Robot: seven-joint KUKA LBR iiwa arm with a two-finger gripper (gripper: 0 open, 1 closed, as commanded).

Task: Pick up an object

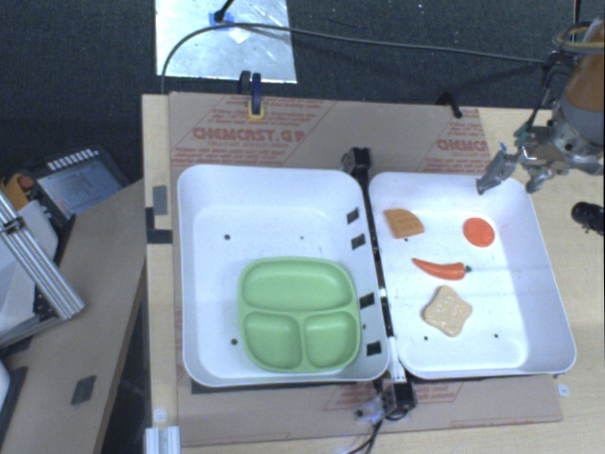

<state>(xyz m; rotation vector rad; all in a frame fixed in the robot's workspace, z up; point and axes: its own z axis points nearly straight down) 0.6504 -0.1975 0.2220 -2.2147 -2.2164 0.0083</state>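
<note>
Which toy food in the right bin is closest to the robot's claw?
The round red slice. It lies nearest the end effector; the chili and both bread pieces sit farther away.

Lighting and picture quality: bright, even, soft overhead light.

White bins (284,197) near blown-out, with little surface detail; faint soft shadows under the green tray (298,312) and food pieces. Glare on the foil sheet (227,26) at far left. Dark floor loses detail. Overall mild softness; gripper (515,170) at far right slightly blurred.
</note>
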